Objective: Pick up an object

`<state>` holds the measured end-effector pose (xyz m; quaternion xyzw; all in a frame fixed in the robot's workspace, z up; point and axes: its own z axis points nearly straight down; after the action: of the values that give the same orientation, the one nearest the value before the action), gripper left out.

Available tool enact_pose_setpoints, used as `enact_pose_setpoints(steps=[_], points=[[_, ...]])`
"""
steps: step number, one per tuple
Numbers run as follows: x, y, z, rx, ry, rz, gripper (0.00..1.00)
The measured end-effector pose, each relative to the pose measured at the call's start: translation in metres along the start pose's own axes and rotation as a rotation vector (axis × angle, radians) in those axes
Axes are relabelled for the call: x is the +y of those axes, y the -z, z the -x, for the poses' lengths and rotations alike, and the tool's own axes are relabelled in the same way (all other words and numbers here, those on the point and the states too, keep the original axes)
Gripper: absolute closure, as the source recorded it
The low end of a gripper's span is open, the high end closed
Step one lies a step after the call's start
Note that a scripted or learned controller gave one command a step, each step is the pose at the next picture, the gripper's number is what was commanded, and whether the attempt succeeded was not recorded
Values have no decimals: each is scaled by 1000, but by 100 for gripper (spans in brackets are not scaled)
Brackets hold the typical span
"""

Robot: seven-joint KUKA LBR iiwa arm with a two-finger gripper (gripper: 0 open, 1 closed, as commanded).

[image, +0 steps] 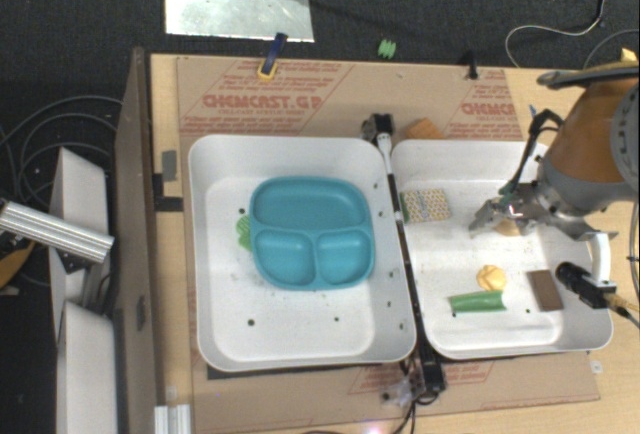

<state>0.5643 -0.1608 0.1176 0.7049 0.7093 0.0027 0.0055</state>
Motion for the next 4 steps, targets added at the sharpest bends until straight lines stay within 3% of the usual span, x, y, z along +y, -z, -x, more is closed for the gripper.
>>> enact_pose_setpoints(steps=[1, 2, 3, 4], points=[[-28, -20, 27, 3, -8, -12, 0], [-59, -8, -14, 7, -1, -14, 0], [-74, -33, -15, 4, -6, -10, 0], [17, -16, 30, -2, -1, 1, 0]])
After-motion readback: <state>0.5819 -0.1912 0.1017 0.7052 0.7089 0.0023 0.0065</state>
